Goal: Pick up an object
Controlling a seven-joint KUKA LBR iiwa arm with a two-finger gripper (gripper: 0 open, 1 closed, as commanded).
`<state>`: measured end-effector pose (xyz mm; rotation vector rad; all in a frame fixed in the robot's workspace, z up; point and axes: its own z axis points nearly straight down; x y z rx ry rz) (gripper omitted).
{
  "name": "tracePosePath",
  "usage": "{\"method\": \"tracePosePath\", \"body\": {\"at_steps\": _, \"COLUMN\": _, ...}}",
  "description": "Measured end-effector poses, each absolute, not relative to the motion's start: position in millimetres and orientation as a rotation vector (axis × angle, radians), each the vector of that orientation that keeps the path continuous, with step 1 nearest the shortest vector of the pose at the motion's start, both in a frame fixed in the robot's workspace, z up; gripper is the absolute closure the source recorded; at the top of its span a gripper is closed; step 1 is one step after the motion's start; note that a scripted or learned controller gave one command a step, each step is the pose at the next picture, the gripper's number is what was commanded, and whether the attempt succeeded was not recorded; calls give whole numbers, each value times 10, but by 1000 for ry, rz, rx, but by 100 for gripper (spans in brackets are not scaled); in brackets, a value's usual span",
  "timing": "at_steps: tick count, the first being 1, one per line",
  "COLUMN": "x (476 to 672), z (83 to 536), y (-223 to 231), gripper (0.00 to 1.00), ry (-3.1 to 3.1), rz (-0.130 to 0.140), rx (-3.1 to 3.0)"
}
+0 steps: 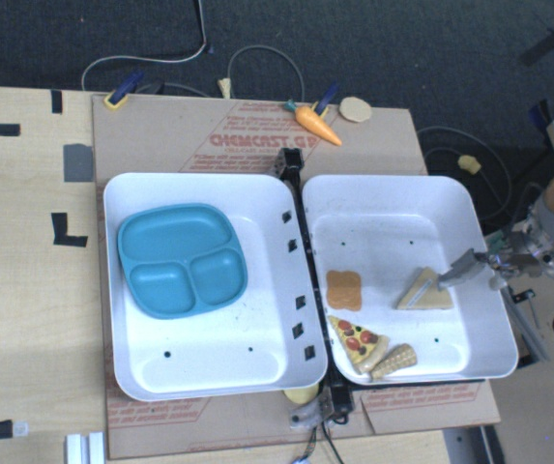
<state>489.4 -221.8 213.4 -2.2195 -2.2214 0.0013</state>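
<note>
Dark carpet is seen behind a cardboard sheet on which two white bins are placed side by side. A blue divided tray is held in the left bin. In the right bin a toast slice, a pizza slice, a cone and a pale wedge are laid. The gripper is reached in from the right, just beside the wedge, perhaps touching it; whether it is open or closed cannot be told. A toy carrot is seen outside the bins.

Even bright light, soft shadows, slightly blurry
</note>
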Motion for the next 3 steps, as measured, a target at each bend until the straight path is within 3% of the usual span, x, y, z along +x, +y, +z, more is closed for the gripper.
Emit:
{"method": "tracePosePath", "body": {"at_steps": 1, "x": 5448, "z": 799, "y": -2235, "gripper": 0, "ry": -2232, "rz": -1, "rx": -2224}}
{"method": "tracePosePath", "body": {"at_steps": 2, "x": 5451, "z": 982, "y": -2253, "gripper": 100, "ry": -2233, "rz": -2, "rx": -2229}}
{"method": "tracePosePath", "body": {"at_steps": 3, "x": 6069, "z": 862, "y": -1492, "gripper": 100, "ry": -2235, "rz": -2, "rx": -2216}}
